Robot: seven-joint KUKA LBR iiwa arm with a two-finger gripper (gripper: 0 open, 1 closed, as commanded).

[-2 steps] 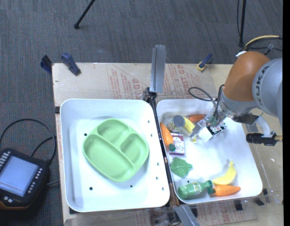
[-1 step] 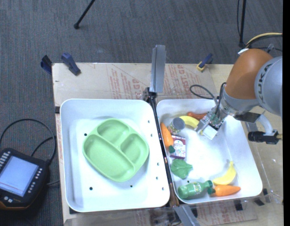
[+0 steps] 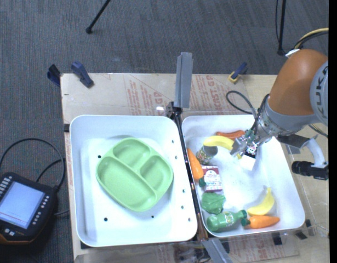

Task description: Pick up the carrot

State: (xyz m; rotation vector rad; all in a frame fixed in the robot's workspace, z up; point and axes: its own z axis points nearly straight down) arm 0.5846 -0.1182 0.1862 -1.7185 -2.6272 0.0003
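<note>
Grey gripper point(image 3: 243, 148) beside banana point(image 3: 220, 142)

Red printing runs across the brown board point(image 3: 212, 89) under the two bins, on its far part; the letters lie turned and mirrored, and no word can be made out. On the far right, the grey arm point(image 3: 316, 95) carries dark capitals of which "KU" can be read at the picture's edge. The small red packet point(image 3: 211, 178) in the right bin has a pale label, too small to read.
</note>
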